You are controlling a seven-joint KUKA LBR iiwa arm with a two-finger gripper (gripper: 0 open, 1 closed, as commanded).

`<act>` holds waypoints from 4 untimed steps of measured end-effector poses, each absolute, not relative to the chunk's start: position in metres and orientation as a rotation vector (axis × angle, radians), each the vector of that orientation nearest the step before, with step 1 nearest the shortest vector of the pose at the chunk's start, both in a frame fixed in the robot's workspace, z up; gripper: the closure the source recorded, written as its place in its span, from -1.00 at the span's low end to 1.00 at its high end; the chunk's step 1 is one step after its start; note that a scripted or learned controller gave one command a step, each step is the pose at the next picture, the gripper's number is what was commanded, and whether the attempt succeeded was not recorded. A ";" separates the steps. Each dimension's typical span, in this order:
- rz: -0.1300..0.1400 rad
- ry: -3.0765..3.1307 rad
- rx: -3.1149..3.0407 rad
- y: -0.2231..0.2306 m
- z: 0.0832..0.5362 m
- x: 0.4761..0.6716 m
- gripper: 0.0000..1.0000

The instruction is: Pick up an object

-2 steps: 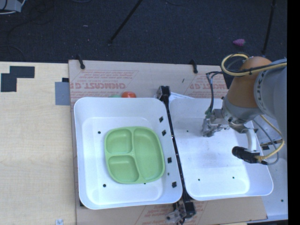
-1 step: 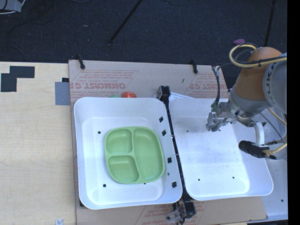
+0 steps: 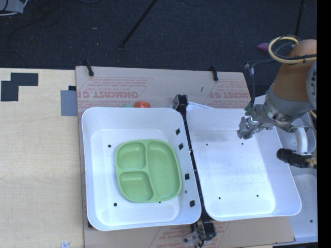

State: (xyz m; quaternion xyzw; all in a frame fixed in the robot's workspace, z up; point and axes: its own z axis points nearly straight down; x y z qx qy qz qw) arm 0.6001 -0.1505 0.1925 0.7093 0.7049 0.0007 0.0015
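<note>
One metal claw (image 3: 247, 128) hangs over the right shallow white plastic bin (image 3: 243, 200), near its two o'clock corner; whether it is apart or together cannot be told, and nothing shows in its grip. The grey arm with its orange band (image 3: 295, 81) reaches in from three o'clock. At nine o'clock from the claw, across the black divider, the left white bin (image 3: 101, 123) holds a pale green three-compartment plastic tray (image 3: 148, 170), lying flat near its centre and well apart from the claw. At the left bin's twelve o'clock rim, a small orange-red object (image 3: 141, 105) peeks out on the cardboard sheet (image 3: 155, 89) covering the bench.
</note>
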 end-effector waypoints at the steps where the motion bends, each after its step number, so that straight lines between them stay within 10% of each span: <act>1: 0.003 2.219 2.218 -0.152 0.246 0.601 1.00; 4: -0.002 2.231 2.219 0.020 0.242 0.578 1.00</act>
